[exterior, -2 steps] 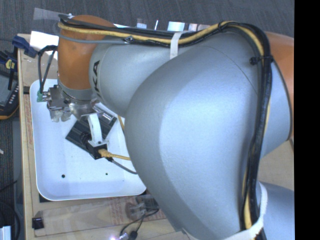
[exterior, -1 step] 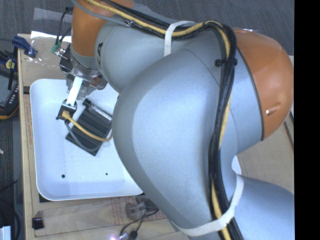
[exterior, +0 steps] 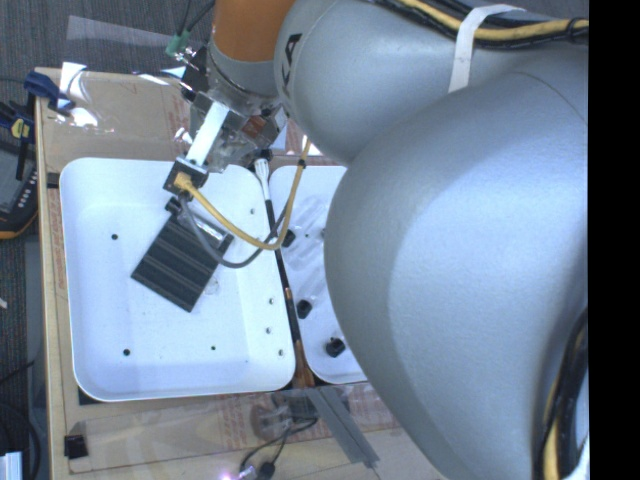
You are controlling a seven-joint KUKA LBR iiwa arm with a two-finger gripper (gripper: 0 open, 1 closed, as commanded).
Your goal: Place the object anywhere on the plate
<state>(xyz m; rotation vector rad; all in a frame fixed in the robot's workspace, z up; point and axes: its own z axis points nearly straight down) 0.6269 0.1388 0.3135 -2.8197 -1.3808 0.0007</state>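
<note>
A massive arm (exterior: 450,248) of smooth, matte grey castings, rounded like swollen barrels, covers the right and upper part of the camera view. A glossy orange band (exterior: 250,13) rings it above the wrist, and a flat white strap (exterior: 468,43) cinches yellow-and-black cables (exterior: 530,34) against its shell. Below the band, the gripper (exterior: 238,153) hangs over the far rim between the two bins as a tangle of pale metal and coppery parts. From this angle I cannot tell whether it is spread or pressed together, and nothing can be seen pinched in it. The left bin (exterior: 110,298) is a shallow tray of white moulded plastic with softly rounded corners and a faintly speckled floor pierced by a few tiny dark holes. The right bin (exterior: 310,268) shows as a narrow white sliver beside the arm. On that sliver sit a small round dark knob (exterior: 335,348) and a second dark lump (exterior: 303,309), and whether they are loose or fixed is unclear. A thin dark rod (exterior: 284,278) runs along the seam between the bins. The arm's bulk hides the rest, so where the task's thing sits cannot be told. The worktop (exterior: 170,433) is pale, grained wood, with a crinkled clear film (exterior: 120,103) shining at its far left corner beside a blue clamp (exterior: 42,88). Ribbed dark carpet (exterior: 110,3) lies beyond.
</note>
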